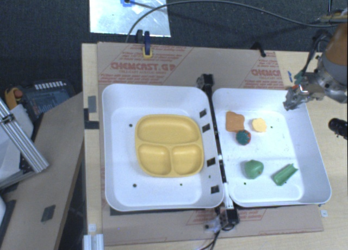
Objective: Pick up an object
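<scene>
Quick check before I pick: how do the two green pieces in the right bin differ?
The rounded green piece is squat and darker; the long green piece is a lighter, elongated bar lying at a slant. The rounded one sits nearer the bin's middle, the long one closer to the right wall. Both are green, lie loose on the right bin floor, apart from each other.

We see five small items crowding the right bin's nine-o'clock half; its three-o'clock half lies open for passage.

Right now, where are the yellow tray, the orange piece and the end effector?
yellow tray (142, 129): camera view, upper compartment floor.
orange piece (235, 121): camera view, its top face.
end effector (292, 102): camera view, fingertip end.
</scene>
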